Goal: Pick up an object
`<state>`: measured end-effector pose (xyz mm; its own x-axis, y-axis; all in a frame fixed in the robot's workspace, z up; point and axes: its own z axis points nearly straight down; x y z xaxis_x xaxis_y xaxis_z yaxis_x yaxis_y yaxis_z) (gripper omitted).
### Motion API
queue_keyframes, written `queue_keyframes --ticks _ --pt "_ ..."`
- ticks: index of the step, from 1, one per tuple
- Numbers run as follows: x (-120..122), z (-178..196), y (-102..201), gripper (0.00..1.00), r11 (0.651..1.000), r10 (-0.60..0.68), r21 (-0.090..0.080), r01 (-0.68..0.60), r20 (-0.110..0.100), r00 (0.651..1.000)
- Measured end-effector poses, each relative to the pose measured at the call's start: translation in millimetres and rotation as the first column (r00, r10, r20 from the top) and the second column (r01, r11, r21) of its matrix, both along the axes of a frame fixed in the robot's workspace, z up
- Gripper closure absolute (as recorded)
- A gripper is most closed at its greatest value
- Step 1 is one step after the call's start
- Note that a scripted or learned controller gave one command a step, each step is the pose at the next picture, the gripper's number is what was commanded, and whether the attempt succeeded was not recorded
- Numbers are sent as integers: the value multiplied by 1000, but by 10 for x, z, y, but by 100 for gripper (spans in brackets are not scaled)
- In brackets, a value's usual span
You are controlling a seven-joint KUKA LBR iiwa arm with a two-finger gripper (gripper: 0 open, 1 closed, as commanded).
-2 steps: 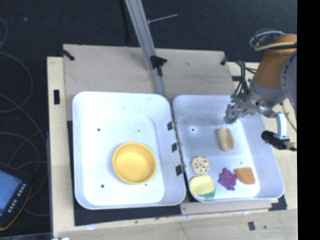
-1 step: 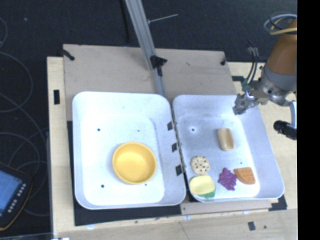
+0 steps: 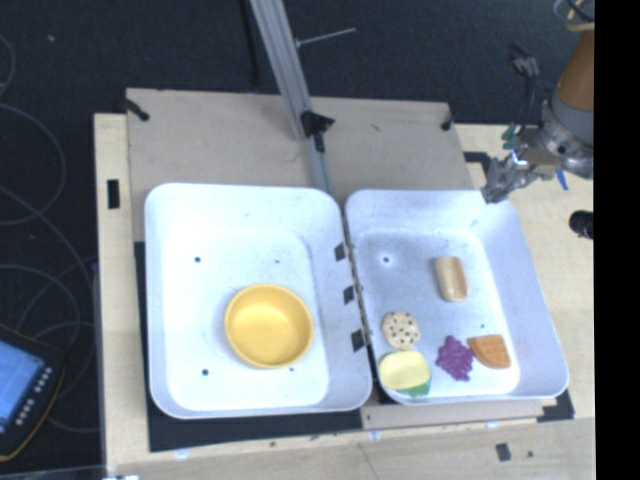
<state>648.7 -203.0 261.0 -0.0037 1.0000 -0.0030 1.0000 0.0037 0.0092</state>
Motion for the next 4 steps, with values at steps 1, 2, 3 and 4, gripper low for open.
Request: queue_keyframes --ticks 1,2,3,4 --pt "8 212 -11 100 1000 3 2 -3 -5 1000" --pt "-75 117 394 100 1000 1 2 -1 -9 1000" --pt "-100 91 844 100 1000 2 3 -2 -9 1000" --pt "-220 142 1315 100 1000 3 4 -3 -8 1000"
